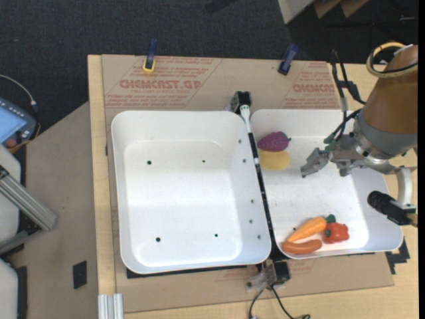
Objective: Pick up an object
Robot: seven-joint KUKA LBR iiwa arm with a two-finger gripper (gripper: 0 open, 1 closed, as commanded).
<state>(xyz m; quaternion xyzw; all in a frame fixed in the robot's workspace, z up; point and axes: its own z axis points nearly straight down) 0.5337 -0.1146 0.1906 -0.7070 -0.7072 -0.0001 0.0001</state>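
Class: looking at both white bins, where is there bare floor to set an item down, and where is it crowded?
The left bin has bare floor wall to wall. In the right bin, a bare patch lies between the gripper and the carrot. Crowded: the near corner and around the purple fruit.

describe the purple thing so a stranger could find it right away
Look in the right bin, at its far corner beside the divider between the two bins. The purple grape-like toy lies there against a yellow fruit toy; it is the one purple item, farther back than the yellow.
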